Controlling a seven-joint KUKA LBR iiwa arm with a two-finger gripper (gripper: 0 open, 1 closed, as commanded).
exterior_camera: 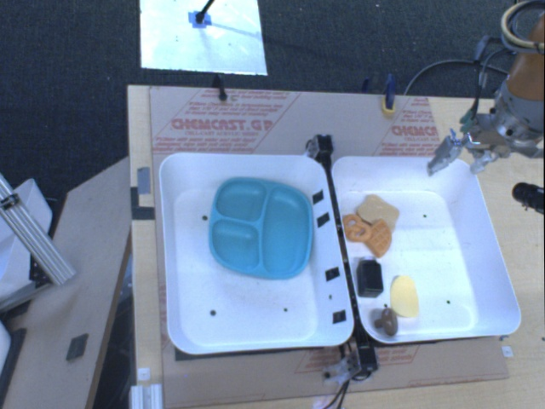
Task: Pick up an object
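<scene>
Sitting in the left bin (183,313) is one blue plate (261,228). Lying in the right bin (477,228), beside the divider (336,228), are five things: cracker (379,209), pretzel (369,233), black block (369,277), lemon (404,296), brown lump (387,321). Hovering over that bin's far corner, the claw (460,153) is spreading open, gripping nothing.

Left white bin (183,318) holds blue divided plate (260,227), centered. Right white bin (490,267) alongside at 3 o'clock. Square metal sheet (202,24) on dark carpet, 12 o'clock.
</scene>
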